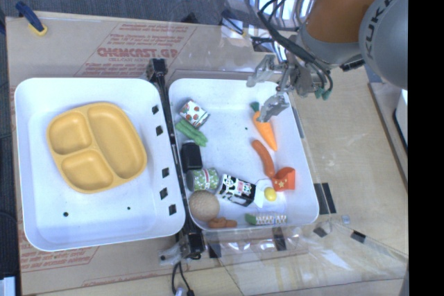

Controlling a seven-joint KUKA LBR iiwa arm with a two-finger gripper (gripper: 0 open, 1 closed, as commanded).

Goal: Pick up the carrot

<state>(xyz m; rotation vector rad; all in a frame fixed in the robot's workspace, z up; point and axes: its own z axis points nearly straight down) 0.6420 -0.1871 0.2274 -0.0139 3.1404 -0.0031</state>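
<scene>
The carrot [266, 131] is orange with a small green top. It lies on the floor of the right bin [229, 90] near the bin's right wall, pointing toward the front. My gripper [267, 91] hangs over the bin's back right corner, just behind the carrot. Its fingers stand open, one finger [259, 74] near the back wall and the other finger [275, 106] right at the carrot's green end. Nothing is between them.
The right bin also holds an orange sausage [263, 157], a red piece [284, 179], a cow-print carton [238, 189], a green pod [191, 132], a small can [194, 113] and several other toys. A yellow divided plate [94, 145] sits in the left bin [28, 204].
</scene>
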